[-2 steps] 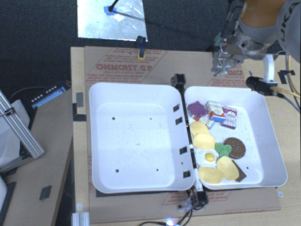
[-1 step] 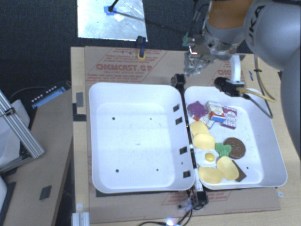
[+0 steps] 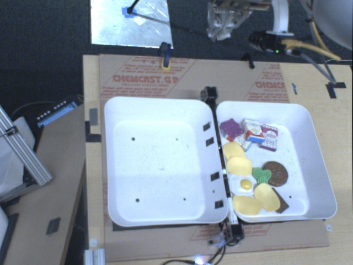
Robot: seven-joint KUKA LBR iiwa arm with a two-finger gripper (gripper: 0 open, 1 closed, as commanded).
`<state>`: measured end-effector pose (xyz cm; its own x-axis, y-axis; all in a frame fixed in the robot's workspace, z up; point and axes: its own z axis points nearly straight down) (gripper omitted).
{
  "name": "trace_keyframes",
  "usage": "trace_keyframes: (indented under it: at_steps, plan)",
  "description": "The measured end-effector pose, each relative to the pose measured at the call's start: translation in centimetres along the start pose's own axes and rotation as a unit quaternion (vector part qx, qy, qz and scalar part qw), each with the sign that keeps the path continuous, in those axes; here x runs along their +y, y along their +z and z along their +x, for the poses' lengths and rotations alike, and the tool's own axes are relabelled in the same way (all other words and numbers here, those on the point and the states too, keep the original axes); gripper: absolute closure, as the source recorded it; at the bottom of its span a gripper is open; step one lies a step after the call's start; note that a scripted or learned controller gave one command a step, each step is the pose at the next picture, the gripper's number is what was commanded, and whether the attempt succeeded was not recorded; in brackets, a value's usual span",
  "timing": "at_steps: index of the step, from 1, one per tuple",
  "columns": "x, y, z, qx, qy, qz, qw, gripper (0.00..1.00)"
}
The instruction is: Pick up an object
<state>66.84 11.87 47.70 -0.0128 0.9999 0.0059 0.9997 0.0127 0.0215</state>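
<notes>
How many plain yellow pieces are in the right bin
4, all along the right bin near its left wall: one uppermost, one just below it, and two near the front edge. The pile overlaps, so more may be hidden.

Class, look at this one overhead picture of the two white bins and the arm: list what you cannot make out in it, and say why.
- Gripper, camera view: blurred near the top edge, so finger state is unreadable.
- Arm above it: cut off by the top edge.
- Small printed packets in the right bin: print too small to read.
- Dark piece near the front: partly covered by a yellow item, shape unclear.
</notes>
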Motion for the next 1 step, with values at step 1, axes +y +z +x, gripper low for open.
trace_keyframes:
  at_steps: [1]
  plan:
    - [-0.22,6.89,-4.80,-0.004,0.008,0.012,0.9999,1.00]
